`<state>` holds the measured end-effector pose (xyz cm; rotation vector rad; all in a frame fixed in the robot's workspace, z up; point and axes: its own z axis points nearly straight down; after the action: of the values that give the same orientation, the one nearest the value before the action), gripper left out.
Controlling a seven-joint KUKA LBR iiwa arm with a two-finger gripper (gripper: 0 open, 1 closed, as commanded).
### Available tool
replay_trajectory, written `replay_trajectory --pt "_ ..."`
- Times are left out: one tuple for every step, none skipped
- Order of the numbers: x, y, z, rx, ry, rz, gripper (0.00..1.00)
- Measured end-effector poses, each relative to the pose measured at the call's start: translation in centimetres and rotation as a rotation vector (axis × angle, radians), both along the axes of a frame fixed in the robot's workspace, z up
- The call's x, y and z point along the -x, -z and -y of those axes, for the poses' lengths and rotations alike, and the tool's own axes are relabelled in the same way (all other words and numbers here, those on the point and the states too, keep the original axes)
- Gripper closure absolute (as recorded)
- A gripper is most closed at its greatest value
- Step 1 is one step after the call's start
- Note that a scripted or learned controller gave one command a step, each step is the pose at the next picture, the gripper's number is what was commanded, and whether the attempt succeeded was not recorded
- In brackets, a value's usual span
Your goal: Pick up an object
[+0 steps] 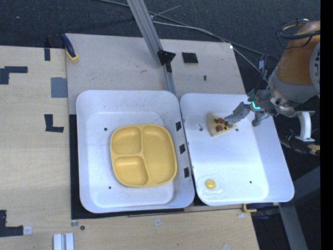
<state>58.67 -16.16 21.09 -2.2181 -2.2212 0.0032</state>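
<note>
Just pizza slice (pixel 218 124) by pincer (pixel 244 115)

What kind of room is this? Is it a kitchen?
Probably not a kitchen, more likely a robot test lab. A robot arm reaches over two white bins on a wooden bench marked with tape, and the food looks like toys: a pizza slice, a fried egg and a yellow divided plate.

A pale wooden bench (pixel 119 66) carries two shallow white bins side by side, the left bin (pixel 88 139) touching the right bin (pixel 270 165). A yellow-and-blue clamp (pixel 69 48) sits near its far left corner.
</note>
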Motion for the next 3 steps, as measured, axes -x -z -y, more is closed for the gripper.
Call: replay_trajectory --pt "0.0 -0.1 0.0 0.000 0.000 0.002 0.00" --pt "-0.1 6.4 -0.4 0.000 0.000 -0.004 0.00" --pt "-0.6 12.4 -0.9 0.002 -0.001 0.002 0.00"
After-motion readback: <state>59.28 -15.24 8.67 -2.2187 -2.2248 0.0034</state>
